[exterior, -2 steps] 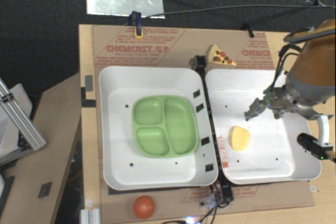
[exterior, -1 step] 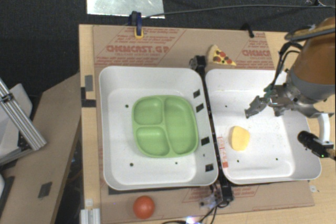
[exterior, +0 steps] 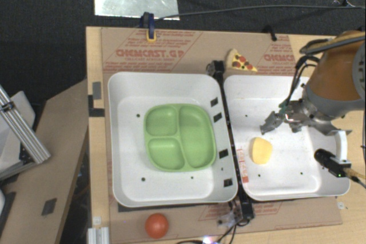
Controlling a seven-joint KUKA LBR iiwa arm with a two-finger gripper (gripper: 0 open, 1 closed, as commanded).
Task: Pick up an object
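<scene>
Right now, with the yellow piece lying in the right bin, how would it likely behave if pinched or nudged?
The yellow piece looks rounded and smooth, so it may slip or roll aside. It seems small and probably light. It lies apart from the right bin walls, so a nudge would likely slide it.

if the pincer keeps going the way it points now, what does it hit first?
Likely the yellow object: the pincer points down-left in the right bin, just above it. Depth is unclear, so it may meet the bin floor instead.

Green divided plate (exterior: pixel 179 137) in left bin (exterior: pixel 123 94); tomato (exterior: pixel 156 225) outside.
</scene>
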